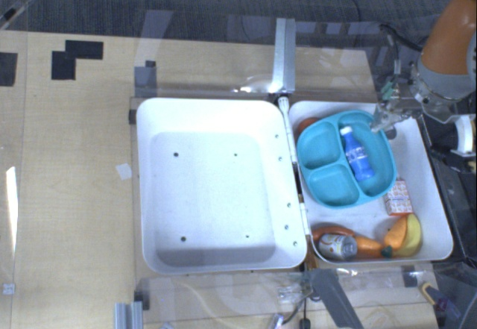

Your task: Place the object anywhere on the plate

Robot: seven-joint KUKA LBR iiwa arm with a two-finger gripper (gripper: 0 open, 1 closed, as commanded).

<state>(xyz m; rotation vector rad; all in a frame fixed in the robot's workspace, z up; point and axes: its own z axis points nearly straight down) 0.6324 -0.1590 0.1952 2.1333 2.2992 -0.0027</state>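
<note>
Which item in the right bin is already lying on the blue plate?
The clear bottle with the blue label, lying in the plate's long right compartment. The can, carrot and banana lie off it.

Two white bins were noted: the left bin [216,186] plain white with a few small dark dots, the right bin [432,208] white likewise. In the right bin a turquoise-blue divided plate [328,163] was seen. On it a bottle [356,152] was recorded, clear blue with a white cap and a blue label. A small packet [398,198], white with red print, was noted at the plate's lower right. A yellow banana [412,234], an orange carrot [369,245] and a silver can [337,247] were logged lower in the frame. The bench [67,193] was pale wood-toned, with black blocks at upper left. The arm [451,36] at upper right was orange above grey.
</note>
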